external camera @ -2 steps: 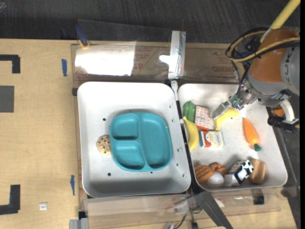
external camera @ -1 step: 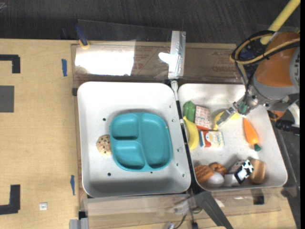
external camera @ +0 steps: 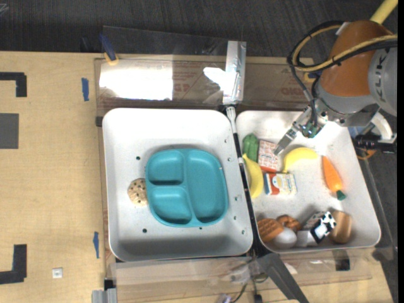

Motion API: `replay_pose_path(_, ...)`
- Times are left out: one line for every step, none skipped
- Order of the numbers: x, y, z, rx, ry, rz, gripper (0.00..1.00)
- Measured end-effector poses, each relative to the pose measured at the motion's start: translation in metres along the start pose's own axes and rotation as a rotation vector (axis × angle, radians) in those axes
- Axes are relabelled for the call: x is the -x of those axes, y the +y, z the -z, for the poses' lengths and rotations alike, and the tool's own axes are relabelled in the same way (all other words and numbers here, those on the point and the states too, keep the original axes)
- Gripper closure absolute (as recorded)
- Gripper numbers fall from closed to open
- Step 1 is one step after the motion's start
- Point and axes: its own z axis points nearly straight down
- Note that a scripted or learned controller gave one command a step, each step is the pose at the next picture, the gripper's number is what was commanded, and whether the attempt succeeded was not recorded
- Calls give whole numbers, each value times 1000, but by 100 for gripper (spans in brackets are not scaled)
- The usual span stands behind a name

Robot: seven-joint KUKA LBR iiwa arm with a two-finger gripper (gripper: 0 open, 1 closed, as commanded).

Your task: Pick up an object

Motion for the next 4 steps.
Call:
replay_pose_path(-2,-15,-45,5,0,-125,0)
replay_pose_path(-23,-39,-28,-7,6,-531,0)
replay_pose_path(-22,-38,-17,-5,3,-530,100)
replay_pose_path(-23,-38,-18,-6,4,-530,0)
